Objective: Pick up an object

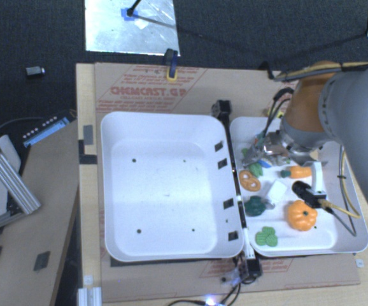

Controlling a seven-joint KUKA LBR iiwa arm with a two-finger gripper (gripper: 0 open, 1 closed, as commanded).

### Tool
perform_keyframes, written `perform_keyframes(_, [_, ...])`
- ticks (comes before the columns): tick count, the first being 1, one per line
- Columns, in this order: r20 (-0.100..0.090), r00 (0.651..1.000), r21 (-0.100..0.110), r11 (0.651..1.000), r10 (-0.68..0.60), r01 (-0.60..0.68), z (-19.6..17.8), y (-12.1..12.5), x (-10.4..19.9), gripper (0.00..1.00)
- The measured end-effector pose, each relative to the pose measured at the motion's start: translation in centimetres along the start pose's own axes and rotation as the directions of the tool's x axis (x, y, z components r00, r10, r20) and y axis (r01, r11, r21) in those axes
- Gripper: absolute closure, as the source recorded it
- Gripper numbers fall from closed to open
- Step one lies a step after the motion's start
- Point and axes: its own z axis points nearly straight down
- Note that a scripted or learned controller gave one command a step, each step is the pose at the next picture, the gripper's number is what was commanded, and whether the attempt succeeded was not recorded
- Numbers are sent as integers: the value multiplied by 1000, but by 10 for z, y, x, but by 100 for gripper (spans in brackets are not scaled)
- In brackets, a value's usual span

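Observation:
My gripper (258, 153) hangs low over the far left part of the right bin (346, 234), at the end of the grey arm with its orange band (306, 104). Just below it lie a small green piece (255, 169) and a bit of blue (265, 163). An orange ring-shaped toy (249, 182) rests near the bin's left wall. Further toward the front are a white block (277, 190), a dark green toy (255, 204), an orange pumpkin (302, 215) and a light green toy (267, 237). An orange carrot-like piece (298, 171) lies to the right of the gripper.
The left bin (165, 190) sits beside the right one, its wall meeting it along a line of black clips (230, 203). A shiny metal sheet (132, 18) lies behind the bench. The arm's bulk covers the right bin's far right corner.

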Motion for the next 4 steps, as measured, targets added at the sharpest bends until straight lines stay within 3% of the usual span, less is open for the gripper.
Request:
perform_keyframes(1, [-3,1000,7,1000,2,-2,-9,-3,0,100])
perform_keyframes(2, [-4,1000,-4,1000,-3,3,-104,53,52,100])
perform_keyframes(3, [-6,1000,2,1000,-4,4,-161,59,115,100])
perform_keyframes(4, [-5,1000,15,1000,-1,1,-132,11,164,100])
